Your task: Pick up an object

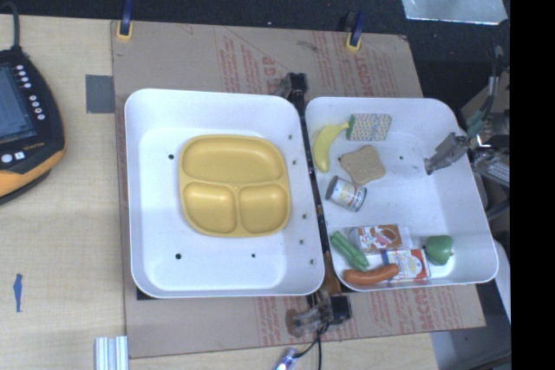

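The right bin [408, 186] holds several toy foods. A yellow banana [324, 143] lies at its upper left, beside a speckled packet [370, 126]. Below them are a brown bread slice [362, 164] and a small can [347, 193] on its side. Along the front lie a green cucumber [349, 251], a red sausage [371, 275], a printed carton [390, 251] and a green pepper [440, 249]. My gripper [444, 153] reaches in over the bin's right rim, right of the bread slice, with nothing seen in its hold.
The left bin [156, 256] carries a yellow divided plate [234, 185]. An orange and black control pendant [22, 121] lies on the bench at far left. Clamps [353, 30] pin the cardboard sheet at the back.
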Tool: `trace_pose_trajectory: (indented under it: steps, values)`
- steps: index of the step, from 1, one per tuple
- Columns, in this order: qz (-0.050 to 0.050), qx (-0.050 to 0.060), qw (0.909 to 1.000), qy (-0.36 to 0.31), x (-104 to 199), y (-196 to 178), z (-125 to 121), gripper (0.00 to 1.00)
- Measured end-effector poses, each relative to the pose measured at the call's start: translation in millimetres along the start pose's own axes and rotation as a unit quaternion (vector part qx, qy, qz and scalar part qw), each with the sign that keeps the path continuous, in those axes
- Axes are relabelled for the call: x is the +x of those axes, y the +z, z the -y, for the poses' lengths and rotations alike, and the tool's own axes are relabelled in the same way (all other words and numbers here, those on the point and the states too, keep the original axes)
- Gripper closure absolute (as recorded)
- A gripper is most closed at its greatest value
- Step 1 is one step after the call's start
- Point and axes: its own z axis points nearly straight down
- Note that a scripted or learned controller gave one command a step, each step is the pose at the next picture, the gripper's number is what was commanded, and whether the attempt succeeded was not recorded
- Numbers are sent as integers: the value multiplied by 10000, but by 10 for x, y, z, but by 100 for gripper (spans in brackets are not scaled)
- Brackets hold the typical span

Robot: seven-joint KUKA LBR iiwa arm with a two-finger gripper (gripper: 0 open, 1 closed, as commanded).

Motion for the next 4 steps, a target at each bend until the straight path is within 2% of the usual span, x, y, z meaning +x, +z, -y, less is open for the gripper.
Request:
trace_pose_trajectory:
  steps: [1,2,3,4]
  values:
    - [-2,19,10000,-7,405,1352,-280,0]
    - [5,11,10000,-8,450,1922,-546,0]
    - [6,3,10000,-11,621,1912,-939,0]
    - [6,20,10000,-17,611,1812,-935,100]
